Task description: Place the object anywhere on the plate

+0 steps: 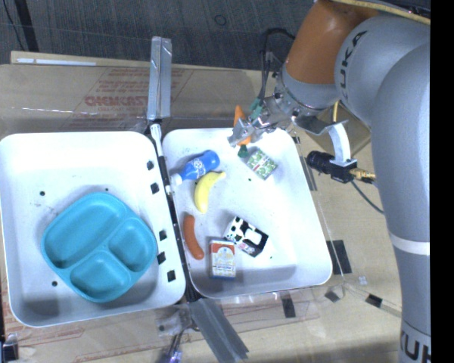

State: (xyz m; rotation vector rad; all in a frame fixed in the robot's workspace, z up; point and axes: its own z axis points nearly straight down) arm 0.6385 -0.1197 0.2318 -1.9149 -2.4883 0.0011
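Note:
A blue three-compartment plate lies in the left bin. My gripper hangs over the far edge of the right bin. A small green and white packet sits just below and to the right of it, close to the gripper tip; whether they touch cannot be told. Further left in the same bin lie a blue bottle and a yellow banana.
The right bin's near half has a red sausage, a black-and-white patterned item and a small orange carton. A ridge with black clips divides the bins. A metal post stands behind them.

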